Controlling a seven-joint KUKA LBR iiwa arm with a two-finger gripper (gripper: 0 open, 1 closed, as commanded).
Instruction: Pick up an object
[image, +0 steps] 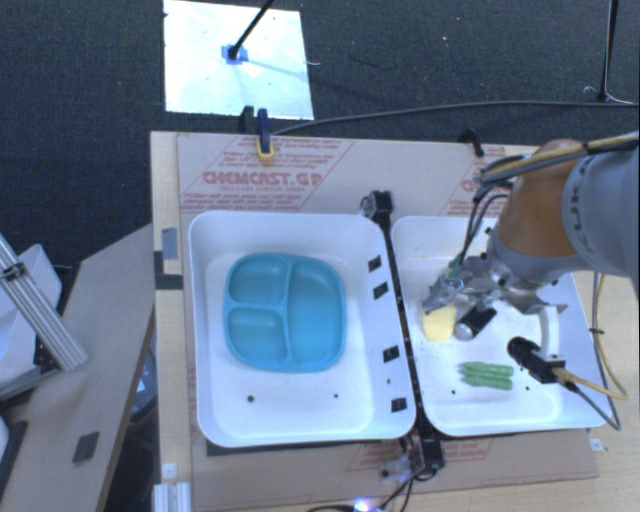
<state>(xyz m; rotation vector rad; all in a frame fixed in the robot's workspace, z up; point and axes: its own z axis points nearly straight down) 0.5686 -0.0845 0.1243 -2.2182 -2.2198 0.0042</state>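
Grey metal gripper (446, 293), seen from the camera view above the bench, hangs low inside the right-hand shallow white bin (560, 412), close to that bin's left wall and about halfway along it. The slant hides how wide it stands, so I cannot tell whether it is open or closed, and nothing can be seen held in it.

Just beside it, on the side toward the bin's near edge, lies a small pale yellow rounded lump (438, 324). Whether the gripper touches it I cannot tell. A green ribbed pod-shaped toy (487, 374) lies flat farther toward the near edge, around the middle of that bin's floor and apart from the lump.

The left-hand shallow white bin (222, 400) carries a turquoise divided plastic plate (285, 310) at its centre.

The yellow lump looks the likelier target. It is probably light and somewhat soft, perhaps foam or hollow plastic, so it should tolerate a firm squeeze. Its smooth, rounded sides could slip out, so a hold across its middle seems best. The bin's left wall close by leaves little room on that side.
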